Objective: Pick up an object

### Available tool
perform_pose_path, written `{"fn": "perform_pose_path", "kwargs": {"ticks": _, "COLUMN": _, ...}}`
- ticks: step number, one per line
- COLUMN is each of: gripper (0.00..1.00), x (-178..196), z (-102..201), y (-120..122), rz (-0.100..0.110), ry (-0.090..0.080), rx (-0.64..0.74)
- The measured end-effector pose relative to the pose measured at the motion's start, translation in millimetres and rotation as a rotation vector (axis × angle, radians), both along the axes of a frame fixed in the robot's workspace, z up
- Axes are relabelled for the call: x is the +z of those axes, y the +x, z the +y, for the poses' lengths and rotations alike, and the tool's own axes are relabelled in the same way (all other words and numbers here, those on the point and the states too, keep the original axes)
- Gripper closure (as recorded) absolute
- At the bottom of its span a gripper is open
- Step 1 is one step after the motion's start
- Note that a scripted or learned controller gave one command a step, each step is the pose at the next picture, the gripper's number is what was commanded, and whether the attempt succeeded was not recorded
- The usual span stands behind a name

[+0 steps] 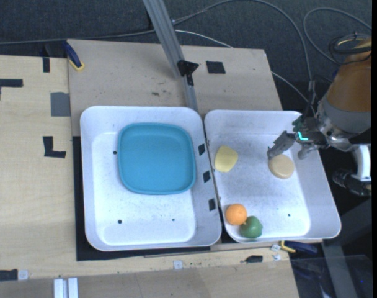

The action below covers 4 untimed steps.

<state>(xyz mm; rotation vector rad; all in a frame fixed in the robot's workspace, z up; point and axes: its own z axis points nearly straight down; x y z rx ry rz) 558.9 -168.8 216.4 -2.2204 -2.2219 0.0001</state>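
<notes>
In the right bin (pixel 300 225) lie a pale yellow piece (pixel 226 159) near its left wall, a cream round piece (pixel 282 166) toward the right, and an orange ball (pixel 236 214) touching a green piece (pixel 251 227) at the front. My gripper (pixel 292 148) hangs over the right side of this bin, just above the cream piece. Its fingers (pixel 278 146) are spread apart with nothing between them.
The left bin (pixel 98 185) holds a blue square plate (pixel 156 158). A grey metal bar (pixel 170 36) slants down from the top to the gap between the bins. Cables (pixel 312 30) run across the dark floor at the upper right.
</notes>
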Motion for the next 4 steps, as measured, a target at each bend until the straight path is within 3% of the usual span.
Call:
{"fn": "perform_pose_path", "kwargs": {"ticks": 1, "gripper": 0.0, "x": 0, "z": 0, "y": 0, "rz": 0.0, "ry": 0.0, "rx": 0.0}}
{"fn": "perform_pose_path", "kwargs": {"ticks": 3, "gripper": 0.0, "x": -106, "z": -7, "y": -5, "rz": 0.004, "ry": 0.001, "rx": 0.0}}
{"fn": "perform_pose_path", "kwargs": {"ticks": 4, "gripper": 0.0, "x": -127, "z": -7, "y": -4, "rz": -0.001, "ry": -0.001, "rx": 0.0}}
